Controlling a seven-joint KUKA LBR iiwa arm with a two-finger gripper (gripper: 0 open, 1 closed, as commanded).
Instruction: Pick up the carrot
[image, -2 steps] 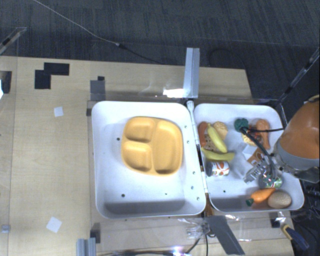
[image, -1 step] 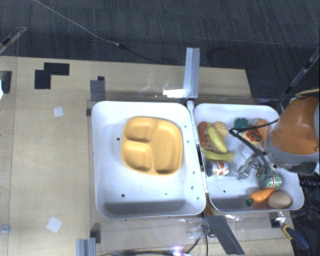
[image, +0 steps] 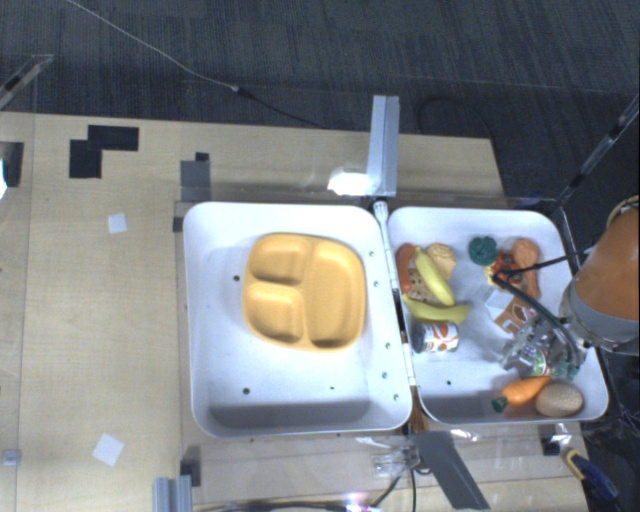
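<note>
The small orange carrot is lying against the right white bin's near wall, green tip pointing left, long axis along that wall, while the gripper, its pincer state indeterminable, is hovering just above it.

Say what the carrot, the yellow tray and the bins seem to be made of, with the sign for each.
Carrot: likely toy plastic, with smooth, even orange colour and a green tip.
Tray: probably moulded plastic, matte yellow, with rounded compartments.
Bins: seemingly hard white plastic or coated metal, smooth with a slight sheen; the view leaves this open.
</note>
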